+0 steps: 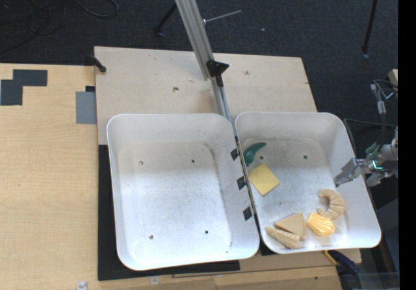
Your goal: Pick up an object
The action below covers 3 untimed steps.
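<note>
Camera view, looking down at a slant on the bench. Two shallow white bins sit side by side: the left bin (130, 152) and the right bin (338, 132), their inner rims touching along a line marked by small black clips (239, 181).

Objects, all in the right bin:
- A dark green curved piece (253, 149) near the bin's left wall, toward the far side.
- A flat yellow square (263, 179) just below the green piece, close to it; whether they touch, I cannot tell.
- A tan ridged crescent (333, 202) near the right wall.
- A yellow shell-shaped piece (321, 224) just under the crescent, touching or almost touching it.
- A tan wedge (292, 224) just left of the shell piece.
- A pale elongated piece (283, 237) at the near rim, against the wedge.

The gripper (348, 173) reaches in from the right edge, over the right bin's right rim, near the crescent but apart from it. Nothing shows between its fingers. It is small and partly blurred; whether it is spread or pressed together, I cannot tell.

A slanted silver rail (195, 28) rises from behind the bins. The bins rest on a pale board (156, 80), with a wooden table (45, 171) to the left.
</note>
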Motion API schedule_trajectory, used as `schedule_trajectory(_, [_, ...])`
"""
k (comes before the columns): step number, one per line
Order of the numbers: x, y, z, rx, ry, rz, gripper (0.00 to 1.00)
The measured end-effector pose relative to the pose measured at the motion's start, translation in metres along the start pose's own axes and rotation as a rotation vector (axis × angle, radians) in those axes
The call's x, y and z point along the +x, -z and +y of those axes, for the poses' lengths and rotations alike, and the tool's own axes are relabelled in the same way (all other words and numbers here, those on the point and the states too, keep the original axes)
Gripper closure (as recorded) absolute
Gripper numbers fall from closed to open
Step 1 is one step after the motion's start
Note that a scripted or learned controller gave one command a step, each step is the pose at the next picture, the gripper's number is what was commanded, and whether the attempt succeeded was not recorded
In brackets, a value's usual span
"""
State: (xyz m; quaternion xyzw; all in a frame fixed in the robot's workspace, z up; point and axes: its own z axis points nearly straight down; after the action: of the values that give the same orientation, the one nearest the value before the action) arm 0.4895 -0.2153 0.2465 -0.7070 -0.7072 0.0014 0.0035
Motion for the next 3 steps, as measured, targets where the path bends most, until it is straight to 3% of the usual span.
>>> schedule_trajectory(1, [0.0, 0.002, 0.001, -0.004, -0.002, -0.001, 0.0])
schedule_trajectory(3, [0.01, -0.121, -0.002, 0.003, -0.001, 0.001, 0.0])
